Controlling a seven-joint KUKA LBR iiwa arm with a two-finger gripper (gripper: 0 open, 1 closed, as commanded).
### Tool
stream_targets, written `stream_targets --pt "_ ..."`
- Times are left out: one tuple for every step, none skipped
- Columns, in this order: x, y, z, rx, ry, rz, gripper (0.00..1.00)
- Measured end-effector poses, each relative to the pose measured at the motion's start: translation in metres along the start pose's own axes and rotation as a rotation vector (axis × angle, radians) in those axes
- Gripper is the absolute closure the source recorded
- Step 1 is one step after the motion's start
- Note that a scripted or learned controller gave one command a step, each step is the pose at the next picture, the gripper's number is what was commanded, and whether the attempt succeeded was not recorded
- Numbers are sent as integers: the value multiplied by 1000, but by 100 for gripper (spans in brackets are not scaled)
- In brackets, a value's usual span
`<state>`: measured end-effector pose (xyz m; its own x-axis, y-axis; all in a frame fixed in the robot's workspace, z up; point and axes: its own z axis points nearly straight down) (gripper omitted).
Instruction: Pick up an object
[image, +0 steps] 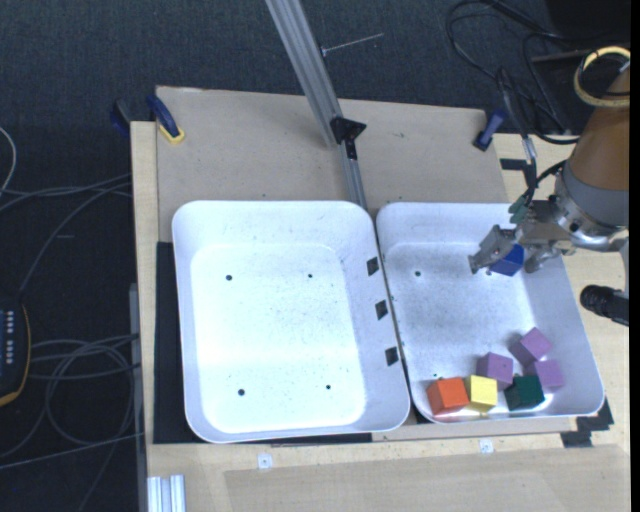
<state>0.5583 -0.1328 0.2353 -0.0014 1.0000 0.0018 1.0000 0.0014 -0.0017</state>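
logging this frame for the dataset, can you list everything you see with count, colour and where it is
bins: 2, white, side by side on the bench; left bin, right bin
purple blocks: 3, near corner of the right bin
orange block: 1, near edge of the right bin
yellow block: 1, right of the orange one
green block: 1, dark green, right of the yellow one
blue block: 1, between the gripper's fingers, above the far part of the right bin
blue clamps: 2, far corners of the bench
metal pole: 1, grey, slanting from the top to between the bins
cables: several, dark, on the floor at left
gripper: 1, grey, over the right bin
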Motion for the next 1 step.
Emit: stream_targets --pt "0 0 0 -1 0 0 0"
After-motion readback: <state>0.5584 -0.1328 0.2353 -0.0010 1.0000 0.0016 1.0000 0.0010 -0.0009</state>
